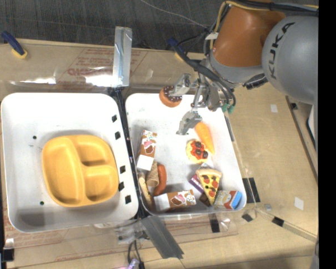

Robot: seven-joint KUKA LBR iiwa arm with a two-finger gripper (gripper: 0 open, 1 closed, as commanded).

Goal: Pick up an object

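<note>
My gripper (189, 118) hangs over the back of the right bin (168, 106), its metal fingers pointing down beside an orange carrot (204, 136). Nothing shows between the fingers. In the same bin lie a round tart with red berries (195, 149), a pizza slice (208, 181), a sausage (160, 177), an ice cream cone (151, 178), and small printed packets (148, 143). A brown doughnut (170, 97) rests at the bin's back rim, left of the gripper.
The left bin (22, 116) holds a yellow divided tray (80, 168). A further packet (176, 199) and a blue-topped item (231, 199) lie along the right bin's front wall. The arm's grey and orange body (252, 32) looms over the back right corner.
</note>
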